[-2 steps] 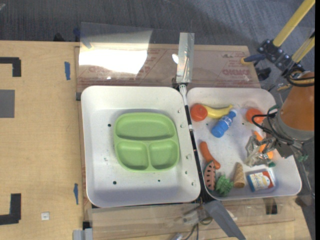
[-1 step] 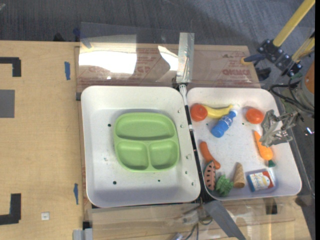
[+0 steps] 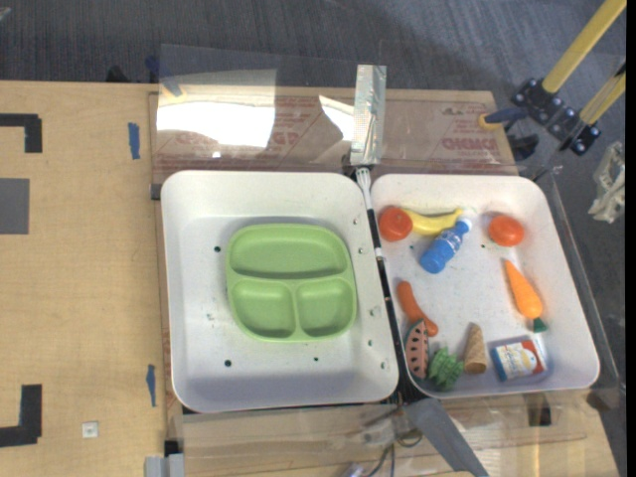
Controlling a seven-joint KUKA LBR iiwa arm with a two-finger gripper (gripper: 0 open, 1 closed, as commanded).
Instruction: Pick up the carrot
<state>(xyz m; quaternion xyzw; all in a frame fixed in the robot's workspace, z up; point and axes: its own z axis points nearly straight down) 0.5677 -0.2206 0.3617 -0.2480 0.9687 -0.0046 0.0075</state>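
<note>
Orange carrot (image 3: 523,288) awaits pickup near the right edge of the right bin (image 3: 571,266).
It is seen lying free, green tip toward the near edge, a small jar (image 3: 518,357) just beyond that tip. Whether the claw is open cannot be told. The grasp is best made across the thick middle, clear of the wall.

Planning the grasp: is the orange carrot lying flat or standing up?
Lying flat: the orange carrot rests lengthwise on the right white bin's floor, green tip toward the front.
</note>
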